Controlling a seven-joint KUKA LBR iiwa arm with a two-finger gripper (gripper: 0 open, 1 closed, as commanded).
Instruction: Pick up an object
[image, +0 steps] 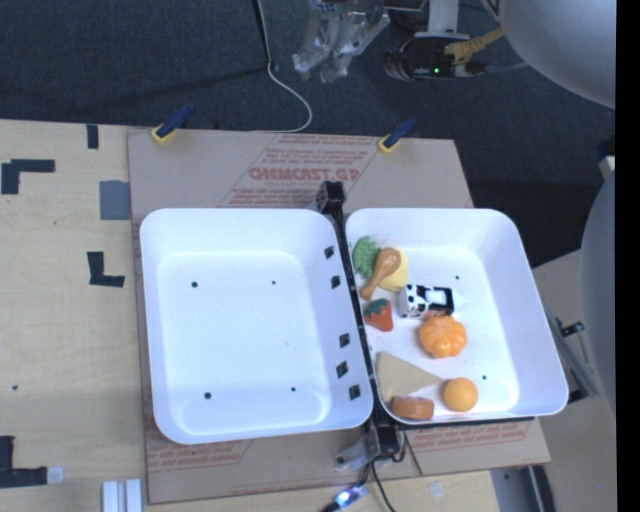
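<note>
Pincer (333, 48) hangs blurred above the dark floor beyond the bench's far edge, well apart from both bins; can't tell if it is wide or narrow, and nothing is seen in it. All candidate things lie in the right bin (520, 262), mostly against its left wall: green piece (365, 249) and drumstick (384, 268) touching near the far-left corner, red piece (378, 315) just below them, black-and-white toy (428, 299) beside a pumpkin (442, 337), and a pale wedge (405, 373), brown piece (412, 407) and orange ball (460, 394) along the near edge.

Risks, as a judgement: the crowding could mean a grab clips two things or pushes one aside. Items hugging the divider wall leave little room on that side, so a collision with the rim is likely. The round ball and pumpkin may roll or squirt out on closing.
</note>
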